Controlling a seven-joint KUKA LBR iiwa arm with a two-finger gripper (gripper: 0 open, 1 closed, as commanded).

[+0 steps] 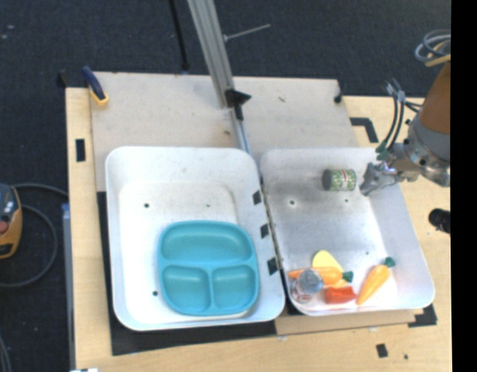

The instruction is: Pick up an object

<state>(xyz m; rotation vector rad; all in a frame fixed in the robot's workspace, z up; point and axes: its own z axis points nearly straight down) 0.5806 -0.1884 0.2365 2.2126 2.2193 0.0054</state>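
A small green-labelled can (340, 179) lies on its side near the back of the right bin (316, 215). My gripper (372, 179) sits just to the right of the can, low over the bin's back right part, with the grey wrist and orange band rising behind it. At the bin's front lie a yellow piece (327, 263), an orange carrot (374, 281), a red piece (338, 293) and a clear cup-like object (307, 284). Nothing shows between the fingers.
The left bin (138, 184) holds a blue divided tray (209, 267) at its front. A metal pole (215, 49) slants up behind the bins. Wooden bench surface (169, 107) lies behind both bins.
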